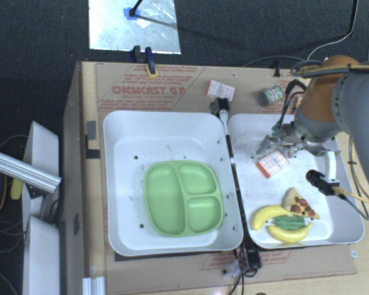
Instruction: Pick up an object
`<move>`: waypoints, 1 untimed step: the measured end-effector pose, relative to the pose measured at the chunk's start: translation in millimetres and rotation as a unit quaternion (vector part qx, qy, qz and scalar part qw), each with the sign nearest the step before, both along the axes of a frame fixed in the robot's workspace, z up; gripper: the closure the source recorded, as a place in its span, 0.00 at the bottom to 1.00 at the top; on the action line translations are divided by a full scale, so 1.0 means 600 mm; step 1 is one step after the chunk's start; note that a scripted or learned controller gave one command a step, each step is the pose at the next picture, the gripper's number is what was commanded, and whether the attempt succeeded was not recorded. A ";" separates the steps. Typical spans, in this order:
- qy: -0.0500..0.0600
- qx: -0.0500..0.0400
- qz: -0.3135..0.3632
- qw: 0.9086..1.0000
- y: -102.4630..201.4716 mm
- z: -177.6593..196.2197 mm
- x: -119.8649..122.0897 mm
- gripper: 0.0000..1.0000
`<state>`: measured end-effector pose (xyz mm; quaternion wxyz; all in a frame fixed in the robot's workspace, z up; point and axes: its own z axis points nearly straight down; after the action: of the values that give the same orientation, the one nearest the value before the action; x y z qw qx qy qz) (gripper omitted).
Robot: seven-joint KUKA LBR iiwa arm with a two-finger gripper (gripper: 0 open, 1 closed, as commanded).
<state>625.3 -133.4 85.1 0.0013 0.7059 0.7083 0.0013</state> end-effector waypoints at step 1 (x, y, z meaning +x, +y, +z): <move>-0.001 -0.001 0.002 1.000 -0.001 0.018 0.001 1.00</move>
<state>626.1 -133.7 96.1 0.0025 0.7047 0.7095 0.0017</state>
